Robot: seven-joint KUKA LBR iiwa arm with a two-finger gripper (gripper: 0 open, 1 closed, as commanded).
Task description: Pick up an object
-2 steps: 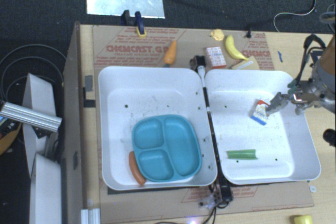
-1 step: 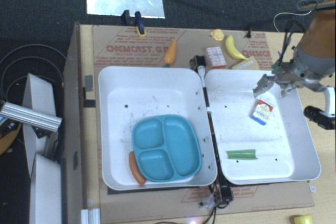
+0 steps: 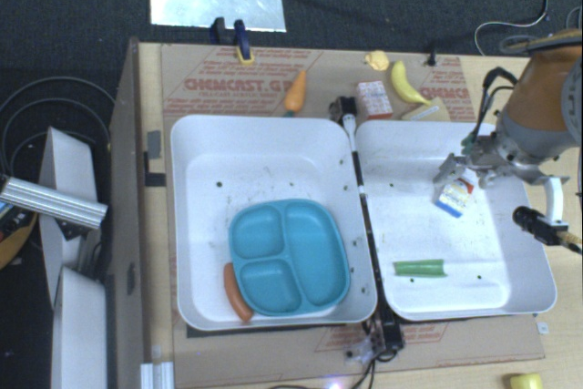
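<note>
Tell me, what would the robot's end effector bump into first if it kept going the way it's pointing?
Probably the small white and blue packet. The end effector points down into the right bin, and the packet sits right under it. Depth is hard to judge, so they may already touch.

Robotics lab, cardboard-topped bench [image 3: 255, 73] bearing two white bins [image 3: 196, 150], toy banana [image 3: 406, 85] (plastic, by its look) behind the bins, loose cables [image 3: 55, 105] on dark carpet left of them
</note>
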